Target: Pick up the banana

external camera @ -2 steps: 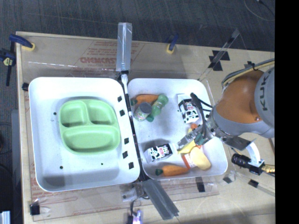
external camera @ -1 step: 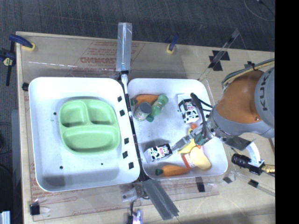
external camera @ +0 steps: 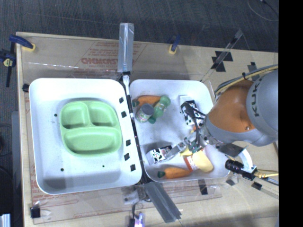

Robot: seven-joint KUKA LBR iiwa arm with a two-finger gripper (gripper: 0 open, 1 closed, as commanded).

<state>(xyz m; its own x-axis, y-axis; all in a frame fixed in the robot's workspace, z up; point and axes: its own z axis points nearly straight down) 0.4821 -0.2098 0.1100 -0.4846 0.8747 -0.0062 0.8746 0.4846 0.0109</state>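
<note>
In the right bin, the hand sits low over the banana, which lies just beside it toward the bin's near right corner. How far the hand is open cannot be told. A carrot lies just left of the banana.

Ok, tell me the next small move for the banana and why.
Probably lower the hand a little onto the banana before closing. It hovers at the fruit's upper left end in the right bin, and a carrot lies close below-left, so a straight descent seems safest.
</note>
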